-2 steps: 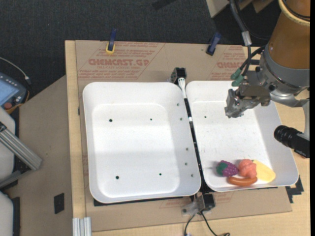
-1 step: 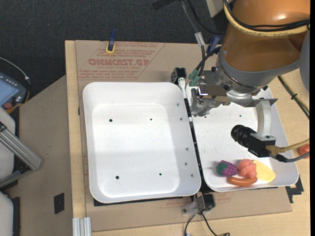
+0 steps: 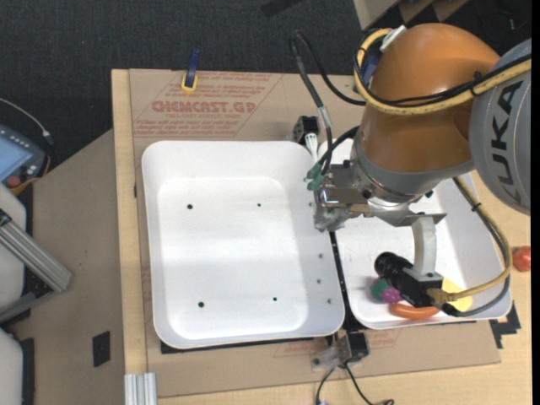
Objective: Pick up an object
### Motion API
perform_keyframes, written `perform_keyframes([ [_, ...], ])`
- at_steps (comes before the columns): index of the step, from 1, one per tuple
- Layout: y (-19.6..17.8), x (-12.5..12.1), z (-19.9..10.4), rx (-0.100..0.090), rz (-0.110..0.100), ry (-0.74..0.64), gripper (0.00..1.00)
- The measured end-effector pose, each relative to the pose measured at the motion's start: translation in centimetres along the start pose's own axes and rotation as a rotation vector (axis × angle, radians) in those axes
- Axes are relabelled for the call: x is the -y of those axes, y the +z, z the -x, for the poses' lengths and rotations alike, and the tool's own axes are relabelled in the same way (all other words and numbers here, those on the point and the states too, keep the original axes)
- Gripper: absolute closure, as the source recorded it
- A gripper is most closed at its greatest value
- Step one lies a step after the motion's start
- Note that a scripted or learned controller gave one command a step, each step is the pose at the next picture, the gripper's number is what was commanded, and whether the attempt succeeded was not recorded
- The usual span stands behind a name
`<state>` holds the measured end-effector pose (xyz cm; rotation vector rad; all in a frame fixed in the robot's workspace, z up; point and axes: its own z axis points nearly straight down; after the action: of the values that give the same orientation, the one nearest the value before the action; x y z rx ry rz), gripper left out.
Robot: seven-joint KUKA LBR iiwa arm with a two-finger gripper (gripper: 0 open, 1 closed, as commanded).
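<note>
My gripper hangs under the big orange wrist, low over the left rim of the right bin, close to the divide between the two bins. Nothing shows between it and the bin wall. Small objects lie in the right bin's front corner: a magenta ball-like piece, a small green bit beside it, and an orange curved piece along the front wall. A yellow piece lies to their right. The arm hides much of the right bin's floor.
The left bin is a shallow white tray with a few dark dots on its floor. Both bins rest on a cardboard sheet. A small orange item sits outside the right bin at the far right.
</note>
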<state>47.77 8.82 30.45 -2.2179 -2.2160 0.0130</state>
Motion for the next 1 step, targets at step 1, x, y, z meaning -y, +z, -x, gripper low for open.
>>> perform_keyframes([
  [1,0.32,-3.61,-5.74,-0.003,0.013,-0.006,1.0],
])
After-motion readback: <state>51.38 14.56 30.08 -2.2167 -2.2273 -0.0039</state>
